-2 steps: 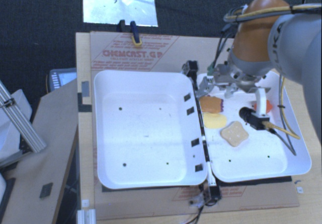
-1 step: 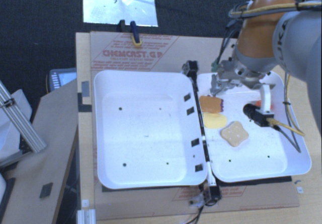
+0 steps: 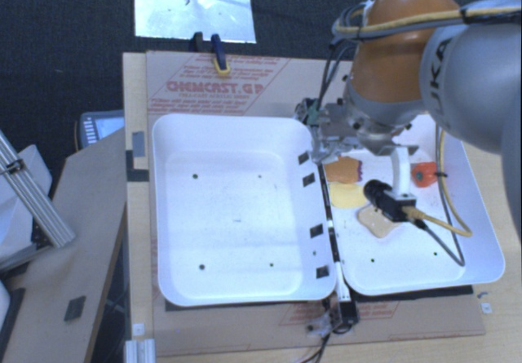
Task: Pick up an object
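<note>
Left bin (image 3: 236, 206) and right bin (image 3: 408, 265) sit side by side, walls meeting at the centre seam.

Gripper (image 3: 333, 141) is low in the right bin's far-left corner, just beside that seam. You can't tell from this view whether it's wide or closed, because the wrist body covers it from above.

Your pick candidates are all in the right bin:
- Orange-brown piece (image 3: 344, 170) is just beside the gripper, on its near-right side and partly tucked under the wrist.
- Yellow flat piece (image 3: 349, 196) touches the orange-brown one on the near side.
- Tan piece (image 3: 377, 225) is further front and right, close to the yellow one. Its far edge is covered by robot hardware.
- Red-orange object (image 3: 423, 174) is well apart from the gripper, toward the bin's right side. It's too small to identify.

Arm (image 3: 481, 76): the grey link comes in from the upper right and is cut off at the frame edge. The orange band (image 3: 400, 35) hangs over the bin's far rim, with the wrist pointing down. It hides the bin's far-right corner.
</note>
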